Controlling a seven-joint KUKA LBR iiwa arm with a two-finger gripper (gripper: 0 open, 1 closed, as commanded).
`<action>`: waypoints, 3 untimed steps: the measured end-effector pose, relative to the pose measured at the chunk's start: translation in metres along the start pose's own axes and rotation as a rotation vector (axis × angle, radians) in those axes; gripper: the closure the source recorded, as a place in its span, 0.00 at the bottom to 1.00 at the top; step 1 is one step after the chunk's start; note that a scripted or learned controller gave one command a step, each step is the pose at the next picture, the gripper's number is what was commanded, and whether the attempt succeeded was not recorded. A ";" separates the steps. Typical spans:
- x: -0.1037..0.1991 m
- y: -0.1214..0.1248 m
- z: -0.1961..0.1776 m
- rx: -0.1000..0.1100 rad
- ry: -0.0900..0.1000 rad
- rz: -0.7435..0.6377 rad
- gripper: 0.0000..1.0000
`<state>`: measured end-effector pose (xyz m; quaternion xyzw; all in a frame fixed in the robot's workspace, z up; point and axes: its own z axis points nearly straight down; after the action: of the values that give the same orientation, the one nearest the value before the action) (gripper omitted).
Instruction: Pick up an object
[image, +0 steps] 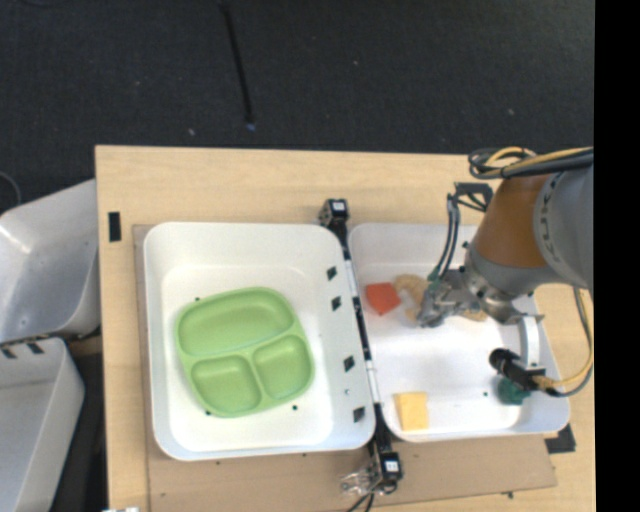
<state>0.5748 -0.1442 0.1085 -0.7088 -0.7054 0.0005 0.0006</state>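
Camera view, tool: the tool (432, 310) is low in the right bin (450, 415), at the end of the grey arm (520, 240); whether it is wide or narrow I cannot tell.
Nearest thing: a tan object (410, 287) just up and left of the tool, partly hidden, shape unclear.
Red block (380, 298): just left of the tool, near the wall between the 2 bins; roughly square, no clear long axis.
Yellow block (412, 410): well below the tool, near the bin's front edge; squarish, sides about parallel to the bin walls.
Handling, judged: both blocks look small, light and fairly stiff, perhaps foam; grip across 2 opposite flat sides.
Left bin (160, 300): far left of the tool, holding a green 3-compartment plate (245, 350), lying flat.
Counter (250, 185): tan, carrying both bins.
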 end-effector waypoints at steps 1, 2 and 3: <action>0.003 0.006 -0.044 -0.005 -0.001 -0.007 1.00; 0.004 -0.003 -0.095 -0.005 -0.001 -0.007 1.00; 0.008 0.006 -0.143 -0.006 -0.002 -0.008 1.00</action>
<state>0.5815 -0.1358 0.2519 -0.7059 -0.7083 -0.0010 -0.0021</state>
